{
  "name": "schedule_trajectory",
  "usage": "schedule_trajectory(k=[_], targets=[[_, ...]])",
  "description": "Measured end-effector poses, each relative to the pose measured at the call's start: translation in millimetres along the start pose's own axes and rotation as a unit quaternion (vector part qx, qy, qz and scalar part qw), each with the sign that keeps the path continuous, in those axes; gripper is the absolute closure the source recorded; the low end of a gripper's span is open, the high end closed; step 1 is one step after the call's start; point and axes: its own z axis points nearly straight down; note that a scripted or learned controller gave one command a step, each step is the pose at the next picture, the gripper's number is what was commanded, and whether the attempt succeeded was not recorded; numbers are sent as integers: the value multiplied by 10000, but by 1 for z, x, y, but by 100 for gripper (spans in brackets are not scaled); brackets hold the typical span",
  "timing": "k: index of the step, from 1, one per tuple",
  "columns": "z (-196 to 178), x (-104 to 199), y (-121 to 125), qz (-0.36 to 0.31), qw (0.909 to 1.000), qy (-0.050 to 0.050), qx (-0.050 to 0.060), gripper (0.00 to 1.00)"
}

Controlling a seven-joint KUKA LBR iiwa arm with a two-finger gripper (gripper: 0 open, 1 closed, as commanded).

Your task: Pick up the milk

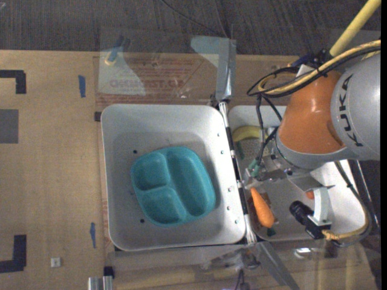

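Jaw state: can't tell, the wrist and the orange band hide the gripper [259, 175] tip from above. No object can be seen gripped.

Left to right:
- Left bin [121, 138]: holds just a teal divided plate [174, 185], mid-bin. Not in play.
- Right bin [351, 192]: the arm covers most of it. A yellow item, banana-like [244, 134], lies at its upper left corner. A carrot [261, 208] lies by the wall between the bins, just below the gripper. A small orange-red bit [309, 193] sits further right, mostly hidden.
- Milk: can't locate it. My guess is that it's under the arm in the right bin.

Risks as I read them:
- The gripper sits low at the right bin's left edge, very near the carrot, so closing could catch the carrot instead of the milk.
- It's tight to the dividing wall, so one side of the gripper could land on the rim and the grasp would slip.
- With the target occluded, a miss can't be confirmed until the arm lifts clear.
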Motion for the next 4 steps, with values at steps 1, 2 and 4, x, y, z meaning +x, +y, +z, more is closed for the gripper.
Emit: schedule_trajectory(k=[1,2,4], targets=[[-252,-60,-29,27,10000,-16,-23,100],[-251,-90,-15,-182,9998,-25,-31,100],[-99,-65,16,-823,9966,-11,-17,0]])
